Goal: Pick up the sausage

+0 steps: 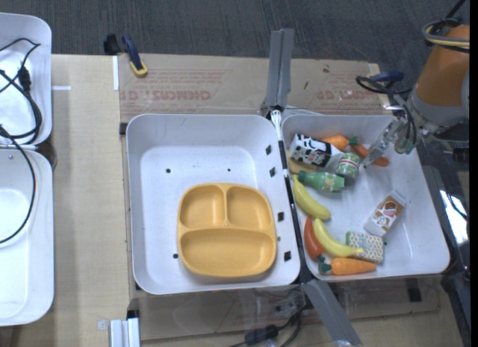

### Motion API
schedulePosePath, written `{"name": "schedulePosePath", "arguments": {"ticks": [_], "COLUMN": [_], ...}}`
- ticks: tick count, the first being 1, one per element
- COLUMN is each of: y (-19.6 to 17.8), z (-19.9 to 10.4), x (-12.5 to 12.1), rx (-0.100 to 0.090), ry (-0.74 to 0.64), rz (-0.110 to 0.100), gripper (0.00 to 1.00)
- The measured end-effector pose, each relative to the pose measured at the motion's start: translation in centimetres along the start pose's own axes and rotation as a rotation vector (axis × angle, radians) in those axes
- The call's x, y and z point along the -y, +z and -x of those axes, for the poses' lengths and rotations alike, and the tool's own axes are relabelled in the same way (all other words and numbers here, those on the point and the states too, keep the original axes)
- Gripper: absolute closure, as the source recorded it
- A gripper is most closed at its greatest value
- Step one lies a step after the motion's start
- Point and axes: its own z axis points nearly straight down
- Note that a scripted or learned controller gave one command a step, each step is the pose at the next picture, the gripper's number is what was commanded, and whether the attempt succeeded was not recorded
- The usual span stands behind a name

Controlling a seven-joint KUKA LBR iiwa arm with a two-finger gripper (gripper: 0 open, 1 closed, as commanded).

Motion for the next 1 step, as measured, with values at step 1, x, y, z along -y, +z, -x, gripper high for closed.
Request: {"name": "schedulePosePath", "arguments": {"ticks": [1], "y": [-15.07], "z": [-3.47], "x": [-0.48], "rx": [0.003], "ry": [0.052], "rz": [0.0], "gripper": [1.0]}}
